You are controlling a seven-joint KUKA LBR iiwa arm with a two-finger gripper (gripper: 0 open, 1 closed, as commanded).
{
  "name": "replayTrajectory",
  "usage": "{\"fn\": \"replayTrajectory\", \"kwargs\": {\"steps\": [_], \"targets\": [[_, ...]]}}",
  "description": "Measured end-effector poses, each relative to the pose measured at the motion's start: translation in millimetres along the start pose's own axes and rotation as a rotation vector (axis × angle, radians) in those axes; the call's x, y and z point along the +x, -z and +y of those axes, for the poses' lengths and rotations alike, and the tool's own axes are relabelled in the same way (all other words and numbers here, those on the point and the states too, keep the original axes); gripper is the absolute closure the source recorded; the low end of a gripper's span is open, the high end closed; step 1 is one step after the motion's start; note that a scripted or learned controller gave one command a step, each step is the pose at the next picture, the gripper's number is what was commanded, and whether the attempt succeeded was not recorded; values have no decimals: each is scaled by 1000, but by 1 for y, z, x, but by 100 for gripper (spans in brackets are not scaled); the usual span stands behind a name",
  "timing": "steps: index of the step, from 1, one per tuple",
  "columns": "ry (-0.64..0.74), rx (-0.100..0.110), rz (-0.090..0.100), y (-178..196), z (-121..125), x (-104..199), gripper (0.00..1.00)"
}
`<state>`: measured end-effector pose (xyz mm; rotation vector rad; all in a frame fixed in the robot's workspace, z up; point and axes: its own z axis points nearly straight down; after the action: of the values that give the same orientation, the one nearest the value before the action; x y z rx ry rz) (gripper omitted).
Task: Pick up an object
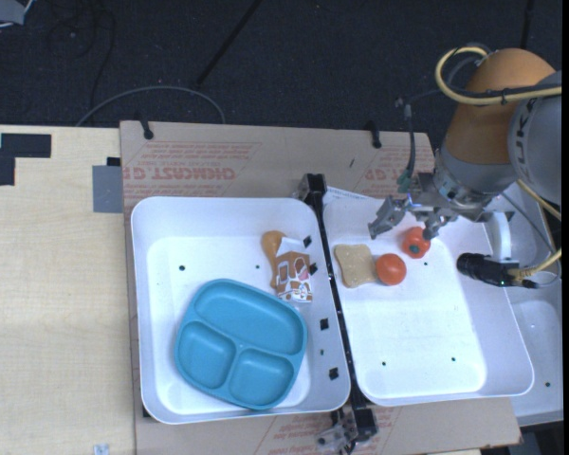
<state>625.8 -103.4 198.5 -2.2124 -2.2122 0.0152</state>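
Objects to pick: several small things lie across the two bins, none of them between the gripper's fingers.
Left bin [156,245]: a shallow white tray on the cardboard-covered bench, touching the right bin along a black divider.
Blue plate [239,343]: a three-compartment plate, lying flat in the lower middle of the left bin.
Orange-brown piece [272,245]: near the left bin's right wall, above the plate, just beside the packet.
Printed packet [293,278]: a small red-and-white wrapper, lying just above the plate's upper right edge, close to the divider.
Right bin [436,358]: a white tray, its lower half bare.
Bread slice [355,265]: a tan toast-shaped piece in the upper left of the right bin, just beside the round tomato.
Tomato [391,269]: red and round, resting on the bin floor to the right of the bread.
Small red-orange fruit [416,244]: up and right of the tomato, directly under the fingers.
Gripper [412,222]: reaching in from the right over the upper part of the right bin, fingers spread apart and pointing down, straddling the area above the small red-orange fruit without clasping it.
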Motion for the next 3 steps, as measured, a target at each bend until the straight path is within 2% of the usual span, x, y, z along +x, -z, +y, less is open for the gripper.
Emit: {"fn": "replayTrajectory", "kwargs": {"steps": [1,3], "targets": [[1,-13,-1,7,3,0,0],[1,-10,-2,-79,0,0,0]]}}
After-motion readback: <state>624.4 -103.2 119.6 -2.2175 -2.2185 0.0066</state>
